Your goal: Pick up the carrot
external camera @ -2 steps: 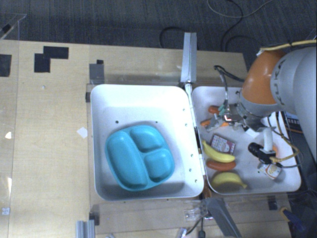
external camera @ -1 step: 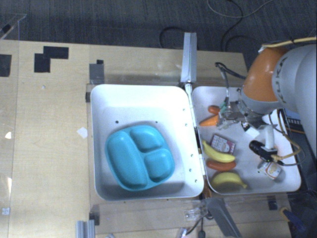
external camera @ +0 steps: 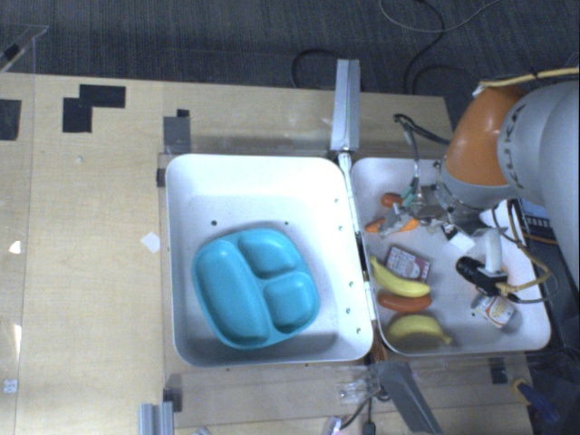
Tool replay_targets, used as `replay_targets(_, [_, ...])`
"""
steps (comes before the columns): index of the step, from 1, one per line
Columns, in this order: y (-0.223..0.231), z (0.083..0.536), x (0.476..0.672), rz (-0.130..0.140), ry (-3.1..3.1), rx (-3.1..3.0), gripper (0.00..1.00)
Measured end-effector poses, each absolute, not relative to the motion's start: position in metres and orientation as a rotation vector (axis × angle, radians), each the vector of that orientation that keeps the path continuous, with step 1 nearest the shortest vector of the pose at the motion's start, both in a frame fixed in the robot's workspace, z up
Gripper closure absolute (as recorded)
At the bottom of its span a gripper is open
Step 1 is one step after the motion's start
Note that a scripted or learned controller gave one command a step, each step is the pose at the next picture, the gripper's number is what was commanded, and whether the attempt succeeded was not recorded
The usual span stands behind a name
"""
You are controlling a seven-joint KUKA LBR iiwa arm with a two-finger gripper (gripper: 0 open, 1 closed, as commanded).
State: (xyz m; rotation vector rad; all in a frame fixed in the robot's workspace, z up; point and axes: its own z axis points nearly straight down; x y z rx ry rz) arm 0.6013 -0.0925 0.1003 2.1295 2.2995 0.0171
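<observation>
We see the carrot (external camera: 391, 227) lying in the right bin (external camera: 535, 333) near its far-left corner, just beside a red-orange piece (external camera: 391, 200). Our hand (external camera: 424, 208) hangs right over the carrot's right end; how it is set we cannot tell. We judge this the approach to the grasp; next comes closing squarely on the carrot and lifting. Nearer lie a banana (external camera: 399, 281), a sausage (external camera: 405, 302) and a packet (external camera: 408, 261).
</observation>
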Motion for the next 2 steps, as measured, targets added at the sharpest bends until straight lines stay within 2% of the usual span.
replay_targets(1, [-0.0914, 0.1112, 0.6021, 0.021, 2.3, 2.127, 1.0])
replay_targets(2, [-0.0914, 0.1112, 0.602, 0.021, 2.3, 2.127, 0.0])
